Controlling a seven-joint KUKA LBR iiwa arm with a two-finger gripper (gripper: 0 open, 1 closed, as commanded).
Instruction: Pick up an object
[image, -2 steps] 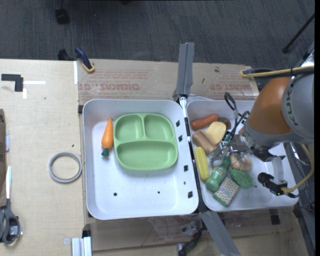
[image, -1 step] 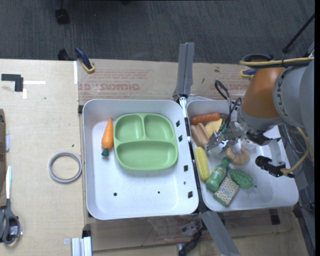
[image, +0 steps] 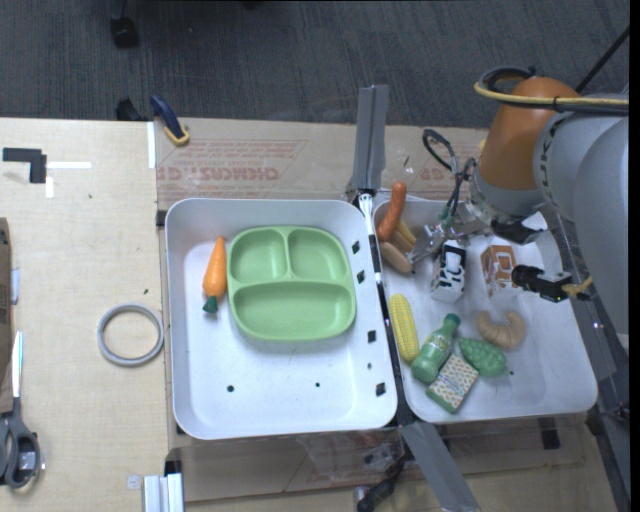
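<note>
- The right white bin (image: 560, 395) holds the candidate objects: nearest the camera a patterned snack packet (image: 453, 382), then a green plastic bottle (image: 434, 350) and a yellow toy corn cob (image: 403, 326), lying close together.
- Further back lie a tan croissant (image: 501, 328) and a brown toy sausage (image: 395, 258).
- Choose an isolated object; descend vertically, centred over it, before closing.
- The two-finger gripper (image: 449, 272) sits low over the bin's far half, near the sausage; how far it is open, and whether it holds anything, cannot be told.

Your grey arm (image: 590, 160) reaches in from the right, orange band (image: 520, 130) above the wrist, angled down and left; the gripper (image: 450, 262) (partly tangled in cabling) hangs low.
</note>
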